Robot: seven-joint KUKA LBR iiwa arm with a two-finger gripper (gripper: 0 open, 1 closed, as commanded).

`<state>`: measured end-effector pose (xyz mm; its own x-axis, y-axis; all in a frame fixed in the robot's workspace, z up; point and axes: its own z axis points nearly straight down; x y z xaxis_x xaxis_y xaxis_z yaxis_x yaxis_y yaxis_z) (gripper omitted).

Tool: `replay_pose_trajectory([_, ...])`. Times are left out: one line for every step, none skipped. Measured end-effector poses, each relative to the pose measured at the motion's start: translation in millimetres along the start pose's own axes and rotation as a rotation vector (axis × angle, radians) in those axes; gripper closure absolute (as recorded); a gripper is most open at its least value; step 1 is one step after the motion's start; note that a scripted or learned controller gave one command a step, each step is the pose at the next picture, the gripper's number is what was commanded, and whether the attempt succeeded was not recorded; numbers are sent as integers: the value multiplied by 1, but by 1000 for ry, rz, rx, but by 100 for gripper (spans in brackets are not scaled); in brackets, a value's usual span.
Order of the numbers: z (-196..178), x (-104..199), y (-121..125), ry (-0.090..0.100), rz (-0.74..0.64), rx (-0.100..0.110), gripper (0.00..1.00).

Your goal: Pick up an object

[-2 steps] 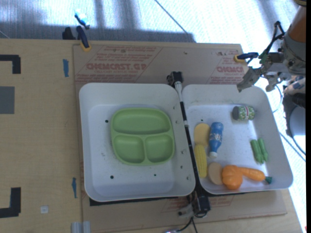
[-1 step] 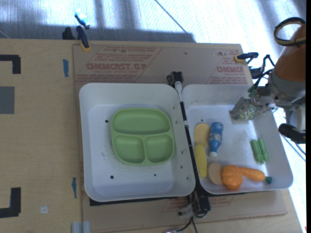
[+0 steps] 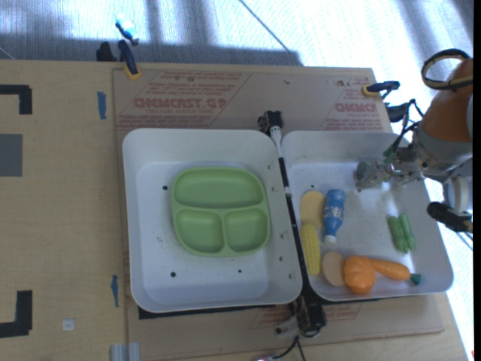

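1. A light wooden bench [image 3: 56, 224] is seen on the left, marked with black corner shapes and bits of blue tape; a grey floor striped with sunlight is seen beyond its far edge.
2. A brown board [image 3: 225, 96] printed with red lettering is laid on the bench, held at its far edge by clamps [image 3: 129, 51].
3. The left bin [image 3: 143, 201] is set on the board, and a green divided plate [image 3: 220, 210] with three compartments is placed in its middle.
4. The right bin [image 3: 432, 277] is set touching the left one, a black joint between them.
5. Along its left side a yellow piece [image 3: 312, 205], a corn cob [image 3: 310, 249] and a pale round piece [image 3: 332, 268] are lined up, with a blue bottle [image 3: 333, 213] just beside them.
6. An orange carrot [image 3: 372, 271] is laid near the front wall, and a green pod [image 3: 401, 232] to its right.
7. The gripper [image 3: 368, 174] is held over the far part of the right bin, apart from every toy; whether its fingers are apart or together cannot be told.
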<state>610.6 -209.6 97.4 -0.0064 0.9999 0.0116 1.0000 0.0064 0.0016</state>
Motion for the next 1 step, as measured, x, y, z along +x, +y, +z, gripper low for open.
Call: replay_pose_trajectory([12,28,38,-11,4,0,0])
